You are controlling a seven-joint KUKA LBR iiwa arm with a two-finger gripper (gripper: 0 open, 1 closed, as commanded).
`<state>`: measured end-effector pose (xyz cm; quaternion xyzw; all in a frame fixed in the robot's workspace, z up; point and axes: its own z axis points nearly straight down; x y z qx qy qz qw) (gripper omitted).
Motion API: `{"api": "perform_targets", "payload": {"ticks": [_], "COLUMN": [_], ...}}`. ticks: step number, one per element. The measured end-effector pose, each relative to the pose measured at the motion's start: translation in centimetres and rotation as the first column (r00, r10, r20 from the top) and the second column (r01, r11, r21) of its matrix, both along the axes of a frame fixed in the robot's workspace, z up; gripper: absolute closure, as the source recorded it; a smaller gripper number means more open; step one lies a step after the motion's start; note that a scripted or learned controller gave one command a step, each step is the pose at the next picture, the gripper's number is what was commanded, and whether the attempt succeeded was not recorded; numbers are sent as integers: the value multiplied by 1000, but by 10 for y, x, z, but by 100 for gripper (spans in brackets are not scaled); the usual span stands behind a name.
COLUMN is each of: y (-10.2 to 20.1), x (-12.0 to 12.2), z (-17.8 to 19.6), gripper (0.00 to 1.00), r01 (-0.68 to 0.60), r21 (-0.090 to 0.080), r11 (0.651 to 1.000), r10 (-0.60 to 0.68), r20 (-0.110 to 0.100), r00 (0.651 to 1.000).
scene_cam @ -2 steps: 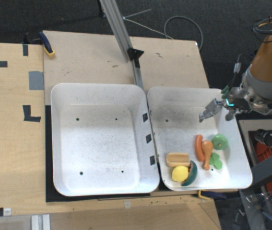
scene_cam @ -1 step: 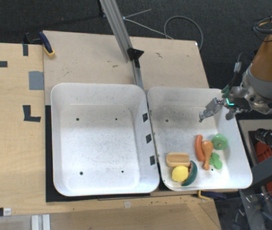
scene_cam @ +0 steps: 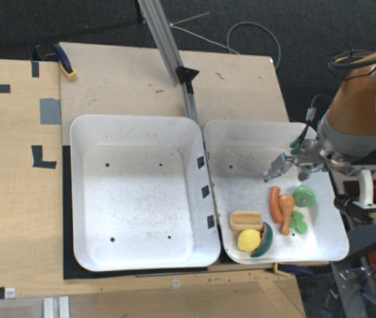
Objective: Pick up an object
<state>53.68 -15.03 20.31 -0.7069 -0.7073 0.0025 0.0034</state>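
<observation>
Overhead, the gripper (scene_cam: 282,167) hangs over the right bin (scene_cam: 241,138), just above its cluster of toy food, with nothing between its fingers; how far they are spread cannot be told. Below it lie an orange sausage (scene_cam: 276,204), a carrot (scene_cam: 286,212) and a green apple (scene_cam: 303,196). Nearer the front edge sit a bread roll (scene_cam: 245,218) and a lemon (scene_cam: 248,240) against a dark green piece (scene_cam: 264,244). Beside it is the left bin (scene_cam: 81,177)

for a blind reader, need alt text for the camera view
A grey and orange arm reaches from the right, its hand over the right bin above toy food: carrot, lemon, bread, green pieces. The left bin sits beside it.
</observation>
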Motion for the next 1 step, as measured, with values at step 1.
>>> {"api": "perform_targets", "payload": {"ticks": [1], "y": [7], "x": [4], "z": [-47], "gripper": [0], "r01": [-1], "r21": [0], "r11": [1000], "r10": [1], "r20": [2], "r00": [1000]}}
